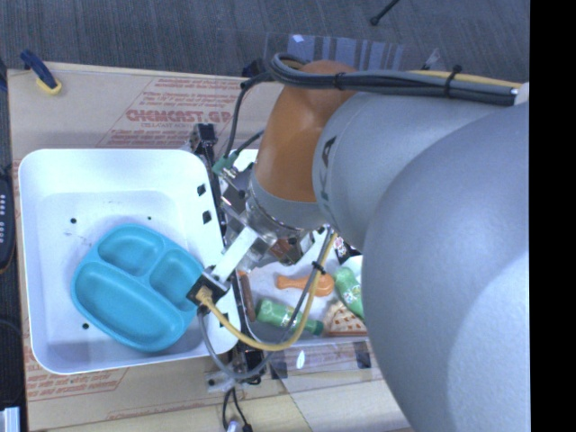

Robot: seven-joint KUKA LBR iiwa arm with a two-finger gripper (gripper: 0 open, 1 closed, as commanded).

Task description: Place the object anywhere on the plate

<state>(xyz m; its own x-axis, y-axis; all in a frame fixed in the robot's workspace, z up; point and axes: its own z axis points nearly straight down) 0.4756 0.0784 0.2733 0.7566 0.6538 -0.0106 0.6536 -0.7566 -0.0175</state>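
A grey arm (432, 205) with an orange band fills the right of the frame, its wrist bent low over the right bin (297, 331) at lower centre. Whether the gripper is open, closed or carrying anything cannot be told from here. One blue plate (135, 286), split into three compartments, lies in the left bin (54, 178) at centre left. In the right bin, partly hidden by the arm, lie one green bottle (283, 315), one orange piece (306, 283), one waffle-like piece (346, 318) and one green lump (349, 288). Done well, the step likely means a firm hold on one item, lifted clear over the divider and released above the plate.
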